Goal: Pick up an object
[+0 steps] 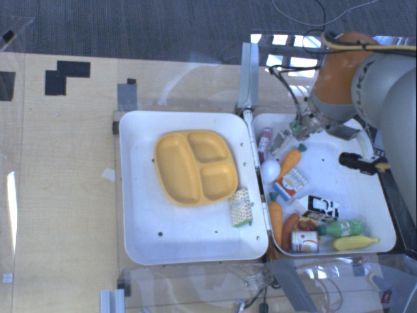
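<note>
- Camera view is showing the arm (pixel 365 77) reaching in over the right bin (pixel 374 197), its gripper (pixel 301 128) hanging low at that bin's far left corner, just beyond the upper carrot (pixel 291 159); whether the tool is released or clenched I cannot tell, and nothing is showing in its grip.
- The pickable things are all crowding the right bin's left and near sides: the upper carrot is leaning with its leafy end toward the gripper, a white egg-like ball (pixel 270 170) is sitting against the bin's left wall, and a small juice-style carton (pixel 290 184) is lying just nearer than the carrot.
- Along the same bin's near wall, a second carrot (pixel 275 219), a can (pixel 304 240), a green bottle (pixel 342 227) and a yellow banana-like piece (pixel 355 242) are lying flat.
- A black-and-white toy (pixel 322 207) is resting toward the right bin's middle.
- To the right bin's left, the left bin (pixel 137 240) is holding a yellow divided plate (pixel 194 167) and a small patterned packet (pixel 241 207).
- Judging by its position, the gripper is probably lining up on the upper carrot; the bin's corner walls may be crowding that approach.
</note>
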`<state>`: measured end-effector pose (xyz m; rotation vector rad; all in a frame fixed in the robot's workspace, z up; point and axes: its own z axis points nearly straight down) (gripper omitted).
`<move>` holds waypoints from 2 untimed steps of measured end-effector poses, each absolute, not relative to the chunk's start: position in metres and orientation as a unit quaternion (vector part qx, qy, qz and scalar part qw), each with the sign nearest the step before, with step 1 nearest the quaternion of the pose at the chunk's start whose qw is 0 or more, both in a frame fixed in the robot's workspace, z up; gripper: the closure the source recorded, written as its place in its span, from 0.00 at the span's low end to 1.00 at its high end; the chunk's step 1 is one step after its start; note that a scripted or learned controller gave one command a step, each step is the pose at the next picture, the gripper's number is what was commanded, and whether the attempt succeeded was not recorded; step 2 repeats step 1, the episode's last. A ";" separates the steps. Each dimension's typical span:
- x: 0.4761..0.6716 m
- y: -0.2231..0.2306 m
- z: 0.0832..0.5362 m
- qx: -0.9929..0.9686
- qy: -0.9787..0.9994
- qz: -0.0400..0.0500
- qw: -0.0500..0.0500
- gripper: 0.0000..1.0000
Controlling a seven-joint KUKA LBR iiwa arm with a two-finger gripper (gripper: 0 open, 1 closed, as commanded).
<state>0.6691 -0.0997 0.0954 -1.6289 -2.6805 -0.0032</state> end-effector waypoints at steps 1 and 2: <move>0.620 -0.107 0.089 -0.555 -0.832 -0.003 -0.004 0.00; 0.620 -0.107 0.089 -0.555 -0.832 -0.003 -0.004 0.00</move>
